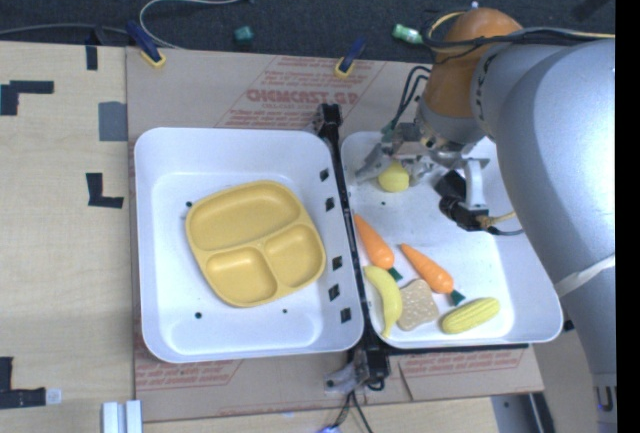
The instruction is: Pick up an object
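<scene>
My gripper (401, 168) is low in the far left corner of the right bin (520, 271), with the orange-banded wrist above it. Its fingers stand open, one on each side of a small yellow lemon (394, 181) that rests on the bin floor. Nearer the camera in the same bin lie two carrots (371, 241) (428, 267), a banana (385, 297), a slice of bread (416, 307) and a corn cob (468, 315). The arm's grey body covers the bin's right side.
The left bin (165, 221) holds a yellow divided plate (255, 241). A black clamp bar (338, 211) runs between the two bins. Cables and clips lie along the cardboard's far edge (300, 86).
</scene>
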`<state>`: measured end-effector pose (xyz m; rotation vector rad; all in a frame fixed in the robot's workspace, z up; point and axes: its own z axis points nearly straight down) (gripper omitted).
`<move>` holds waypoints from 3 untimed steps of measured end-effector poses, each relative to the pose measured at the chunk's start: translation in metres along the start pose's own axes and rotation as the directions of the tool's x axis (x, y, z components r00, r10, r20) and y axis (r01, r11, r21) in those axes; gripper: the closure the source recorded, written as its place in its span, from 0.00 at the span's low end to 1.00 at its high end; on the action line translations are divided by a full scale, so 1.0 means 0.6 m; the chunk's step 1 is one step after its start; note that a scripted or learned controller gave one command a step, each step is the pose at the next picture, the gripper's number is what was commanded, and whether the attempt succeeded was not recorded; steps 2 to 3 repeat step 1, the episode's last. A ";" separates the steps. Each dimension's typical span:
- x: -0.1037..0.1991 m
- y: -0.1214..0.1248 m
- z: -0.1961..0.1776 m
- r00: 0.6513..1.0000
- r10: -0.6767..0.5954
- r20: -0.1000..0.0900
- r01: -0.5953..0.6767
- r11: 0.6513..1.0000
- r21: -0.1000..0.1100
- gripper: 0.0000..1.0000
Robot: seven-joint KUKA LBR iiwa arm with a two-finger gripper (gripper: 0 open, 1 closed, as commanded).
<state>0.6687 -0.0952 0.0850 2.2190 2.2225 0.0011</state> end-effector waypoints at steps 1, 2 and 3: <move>0.000 0.000 -0.017 1.000 -0.001 0.002 0.001 1.000 0.001 1.00; 0.000 0.000 -0.017 1.000 -0.001 0.002 0.001 1.000 0.001 1.00; 0.000 0.000 -0.017 1.000 -0.001 0.002 0.001 1.000 0.001 1.00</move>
